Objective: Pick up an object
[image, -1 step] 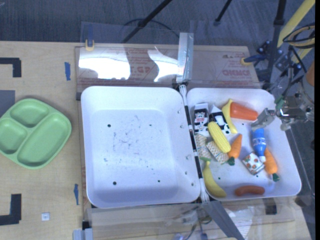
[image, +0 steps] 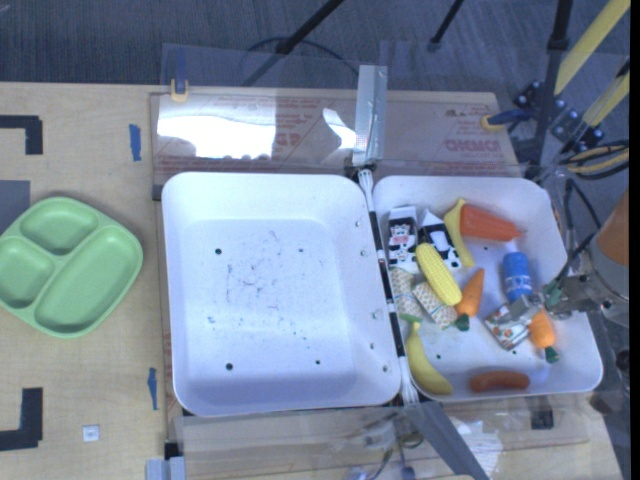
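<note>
Nearest the camera, a sausage [image: 498, 380] and a banana [image: 427, 366] lie along the front wall of the right bin [image: 578, 368], with a corn cob [image: 437, 273], a carrot [image: 469, 293], a blue bottle [image: 516, 274] and an orange pepper [image: 487, 225] behind them. At this bin's right wall the gripper [image: 553, 298] hangs low beside a small orange piece [image: 542, 330]; whether it is spread or pinched cannot be told. Left of this bin sit the left bin [image: 270, 298] and a green plate [image: 66, 264].
</note>
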Motion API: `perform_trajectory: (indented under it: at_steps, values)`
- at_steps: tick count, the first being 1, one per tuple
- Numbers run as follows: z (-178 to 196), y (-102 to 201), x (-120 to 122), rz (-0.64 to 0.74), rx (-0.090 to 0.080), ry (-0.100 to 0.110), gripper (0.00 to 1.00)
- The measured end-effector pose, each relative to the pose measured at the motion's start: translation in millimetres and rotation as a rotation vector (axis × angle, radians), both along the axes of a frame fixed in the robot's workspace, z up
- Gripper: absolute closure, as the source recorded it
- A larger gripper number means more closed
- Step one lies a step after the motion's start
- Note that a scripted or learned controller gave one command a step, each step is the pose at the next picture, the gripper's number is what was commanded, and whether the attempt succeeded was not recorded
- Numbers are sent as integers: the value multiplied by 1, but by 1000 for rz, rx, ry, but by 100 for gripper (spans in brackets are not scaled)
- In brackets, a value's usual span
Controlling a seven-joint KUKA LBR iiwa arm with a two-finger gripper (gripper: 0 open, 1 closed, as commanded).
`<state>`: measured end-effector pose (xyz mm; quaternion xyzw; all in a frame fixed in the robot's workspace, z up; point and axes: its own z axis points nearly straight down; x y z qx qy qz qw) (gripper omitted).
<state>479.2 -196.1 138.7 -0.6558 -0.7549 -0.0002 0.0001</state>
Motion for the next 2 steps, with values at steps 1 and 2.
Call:
perform_trajectory:
  at_steps: [1,2]
  values:
    - [-52,-5,48,80,-1,-5,0]
    - [-40,-17,57,19,13,2,0]
